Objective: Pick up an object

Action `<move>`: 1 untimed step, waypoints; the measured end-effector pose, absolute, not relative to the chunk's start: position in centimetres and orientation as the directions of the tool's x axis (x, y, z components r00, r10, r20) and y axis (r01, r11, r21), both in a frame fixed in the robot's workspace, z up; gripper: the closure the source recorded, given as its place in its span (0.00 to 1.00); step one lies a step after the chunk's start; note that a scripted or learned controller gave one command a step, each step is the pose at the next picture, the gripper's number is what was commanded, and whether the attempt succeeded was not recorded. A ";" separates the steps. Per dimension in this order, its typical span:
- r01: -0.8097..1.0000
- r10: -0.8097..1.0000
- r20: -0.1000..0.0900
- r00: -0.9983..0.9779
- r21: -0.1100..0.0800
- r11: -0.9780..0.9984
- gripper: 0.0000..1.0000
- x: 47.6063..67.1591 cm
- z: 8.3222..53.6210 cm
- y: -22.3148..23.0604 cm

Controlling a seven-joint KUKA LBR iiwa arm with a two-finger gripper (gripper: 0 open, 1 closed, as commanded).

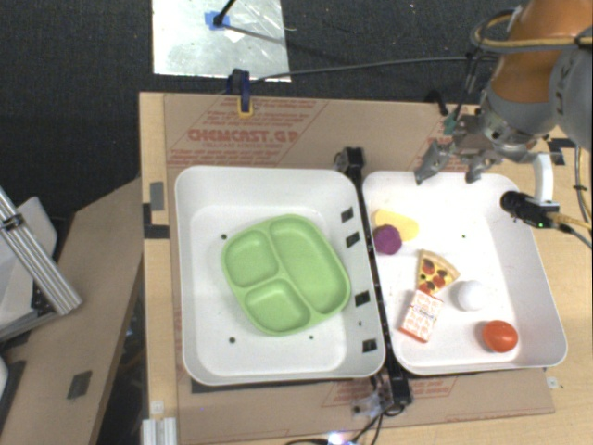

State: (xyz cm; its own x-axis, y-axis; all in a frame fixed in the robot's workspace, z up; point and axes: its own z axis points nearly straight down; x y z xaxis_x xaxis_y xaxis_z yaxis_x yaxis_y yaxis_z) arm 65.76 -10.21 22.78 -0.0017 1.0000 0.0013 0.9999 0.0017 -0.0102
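My gripper [452,168] hangs open over the far edge of the right bin [537,276], its two fingers spread with nothing between them. Below it in that bin lie a yellow piece [397,221], a purple ball [387,240], a pizza slice toy [434,273], a white ball [469,295], a red and white carton [421,316] and an orange ball [499,336]. The gripper stands well above and behind all of them.
The left bin [199,248] holds a green divided plate [283,273]. Black clips [352,161] sit along the seam between the bins. A black fitting [521,207] juts over the right bin's far right rim. A metal sheet [220,24] lies beyond the bench.
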 end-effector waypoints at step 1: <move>1.000 1.000 0.000 -0.003 0.002 0.003 0.00 66.0 23.5 -10.2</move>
